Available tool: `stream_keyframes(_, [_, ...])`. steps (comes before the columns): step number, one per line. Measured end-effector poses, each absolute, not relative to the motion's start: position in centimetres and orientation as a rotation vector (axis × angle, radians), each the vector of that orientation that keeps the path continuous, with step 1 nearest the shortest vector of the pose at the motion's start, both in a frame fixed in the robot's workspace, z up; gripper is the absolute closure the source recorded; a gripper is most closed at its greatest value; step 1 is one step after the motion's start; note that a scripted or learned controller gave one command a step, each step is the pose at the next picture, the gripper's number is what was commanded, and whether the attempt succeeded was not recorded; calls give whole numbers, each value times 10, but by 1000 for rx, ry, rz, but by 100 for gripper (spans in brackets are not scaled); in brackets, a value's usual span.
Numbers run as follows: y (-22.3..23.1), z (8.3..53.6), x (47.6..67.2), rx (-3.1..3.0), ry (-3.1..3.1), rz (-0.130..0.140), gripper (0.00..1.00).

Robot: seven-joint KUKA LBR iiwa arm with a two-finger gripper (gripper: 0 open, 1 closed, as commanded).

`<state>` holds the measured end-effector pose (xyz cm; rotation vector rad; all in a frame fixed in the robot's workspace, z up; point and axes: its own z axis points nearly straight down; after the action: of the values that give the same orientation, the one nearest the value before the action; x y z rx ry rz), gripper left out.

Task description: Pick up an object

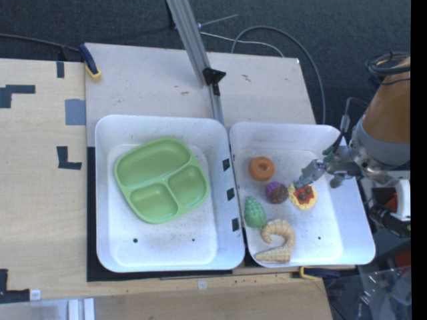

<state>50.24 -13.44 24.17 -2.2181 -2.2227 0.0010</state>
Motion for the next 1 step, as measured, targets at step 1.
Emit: stream_keyframes(1, [-135, 242, 502, -2218, -2222, 1, 0])
